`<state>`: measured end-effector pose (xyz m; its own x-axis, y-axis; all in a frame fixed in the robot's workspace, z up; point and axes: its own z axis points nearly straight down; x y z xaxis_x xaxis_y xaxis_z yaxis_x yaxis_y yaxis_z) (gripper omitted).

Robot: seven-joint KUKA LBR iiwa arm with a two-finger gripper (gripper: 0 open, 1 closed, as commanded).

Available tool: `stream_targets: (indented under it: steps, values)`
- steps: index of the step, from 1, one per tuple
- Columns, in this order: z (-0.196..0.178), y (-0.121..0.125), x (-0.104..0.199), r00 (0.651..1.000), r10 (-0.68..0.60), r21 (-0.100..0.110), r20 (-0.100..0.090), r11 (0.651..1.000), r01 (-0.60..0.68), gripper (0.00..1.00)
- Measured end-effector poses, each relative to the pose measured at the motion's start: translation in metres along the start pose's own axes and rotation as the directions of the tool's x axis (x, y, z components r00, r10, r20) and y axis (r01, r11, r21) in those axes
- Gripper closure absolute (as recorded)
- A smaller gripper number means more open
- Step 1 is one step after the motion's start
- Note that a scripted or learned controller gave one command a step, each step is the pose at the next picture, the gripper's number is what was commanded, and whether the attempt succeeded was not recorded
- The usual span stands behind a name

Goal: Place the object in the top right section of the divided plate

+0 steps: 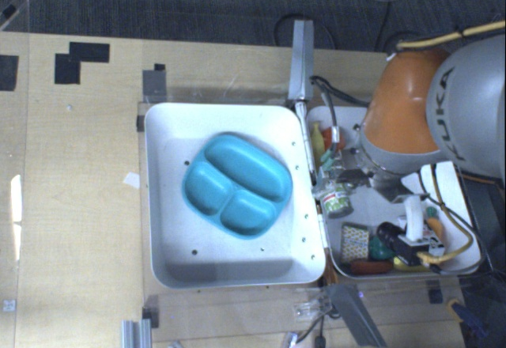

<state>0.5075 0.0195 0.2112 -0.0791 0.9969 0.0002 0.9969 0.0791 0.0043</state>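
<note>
Two bins: we see a white left bin (162, 212) at mid-frame and a white right bin (473, 258) beside it at the right of the frame, both on a wooden bench (71, 204).
Divided plate (237, 184): blue, lying flat in the middle of the left bin, turned at a slant; one long section runs along its upper right and two smaller sections sit at its lower left, all showing plain blue.
Arm (431, 113): grey with an orange band, reaching in from the right and hanging over the upper part of the right bin.
Gripper (348, 177): low over the left side of the right bin, mostly hidden under the wrist; we cannot tell whether it is released or grasping anything.
Object: we cannot tell which item it is; every loose item lies in the right bin, apart from the plate.
Right bin items: a small green-labelled can (336, 202) just below the gripper, a patterned square packet (355, 241) below that, a red piece (370, 266) along the lower edge, and a yellow and red bottle (318, 139) by the upper left wall.
</note>
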Motion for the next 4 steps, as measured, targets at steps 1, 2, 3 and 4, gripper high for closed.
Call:
stream_targets:
  steps: [1,2,3,4]
  values:
    - [0.027,0.021,0.066,1.000,0.028,0.003,0.000,1.000,-0.028,1.00]
    - [-0.001,0.055,0.150,1.000,0.007,0.000,-0.001,1.000,-0.007,1.00]
    - [-0.001,0.055,0.150,1.000,0.007,0.000,-0.001,1.000,-0.007,0.00]
    - [0.068,0.006,0.123,0.921,-0.390,0.002,-0.002,0.921,0.390,0.00]
